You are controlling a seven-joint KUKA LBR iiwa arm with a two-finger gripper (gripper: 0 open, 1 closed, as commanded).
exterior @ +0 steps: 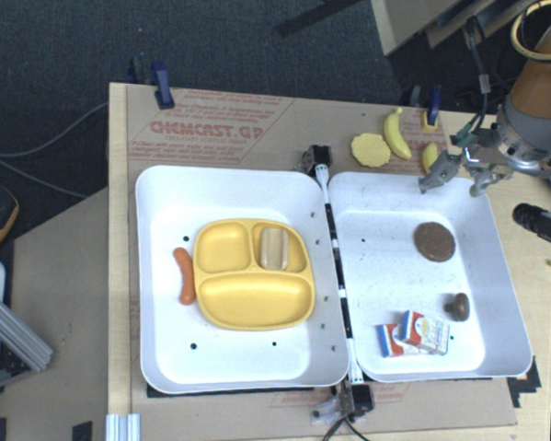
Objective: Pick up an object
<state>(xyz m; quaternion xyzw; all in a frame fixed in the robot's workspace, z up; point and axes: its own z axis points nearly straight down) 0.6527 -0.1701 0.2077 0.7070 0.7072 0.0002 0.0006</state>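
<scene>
Gripper (458, 175) hangs spread and holding nothing over the far rim of the right bin (502, 301), brown disc (435, 242) just nearer inside it, likely light, stiff, flat, so pinch across its edges.

brown disc (435, 241): flat, round, upper mid of right bin, lying alone
dark lump (458, 307): small, brownish, nr right wall, below disc
carton (413, 334): red/white/blue, flat on its side, low in right bin, just left-below lump
</scene>
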